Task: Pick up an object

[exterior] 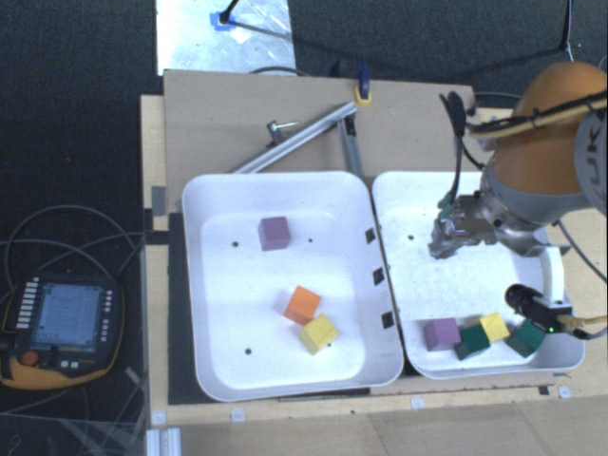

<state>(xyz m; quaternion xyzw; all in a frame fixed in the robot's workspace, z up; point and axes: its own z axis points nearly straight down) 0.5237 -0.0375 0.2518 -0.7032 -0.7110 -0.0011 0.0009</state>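
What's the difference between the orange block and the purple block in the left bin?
The orange block sits turned at an angle, while the purple block sits squarer to the bin's edges. The orange block touches a yellow block; the purple block stands alone, farther toward the back. Both are small cubes of about the same size.

A handheld control pad (pixel 59 329) with a lit screen lies on the dark floor (pixel 76 112) at the left, its cables (pixel 57 231) looping around it. The worktop (pixel 313 112) is a tan board. On its far side a grey metal bar (pixel 299 138) lies at a slant, just beside a small blue and yellow clamp (pixel 362 84). Farther back, a shiny silver sheet (pixel 223 22) rests on the floor, with a bit of blue tape (pixel 225 21) on it.
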